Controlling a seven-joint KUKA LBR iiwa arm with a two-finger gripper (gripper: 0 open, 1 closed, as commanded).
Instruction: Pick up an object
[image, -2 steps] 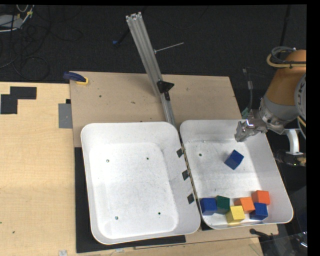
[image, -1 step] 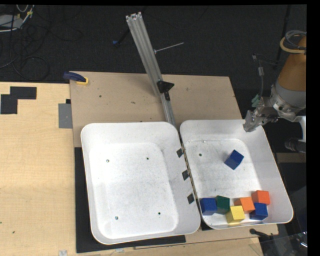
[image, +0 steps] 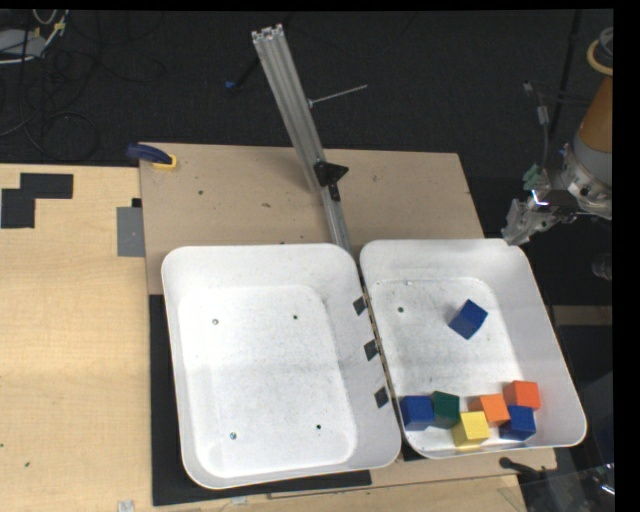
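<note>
Here, on your left, the left bin (image: 262, 365) sits beside the right bin (image: 468, 262). In the right bin, a lone blue cube (image: 467, 319) lies apart; along the near edge cluster a blue block (image: 416, 411), green block (image: 444, 406), yellow block (image: 471, 428), and orange blocks (image: 508, 401). The gripper (image: 528, 215) hovers beyond that bin's far right corner; you cannot tell its opening.
</note>
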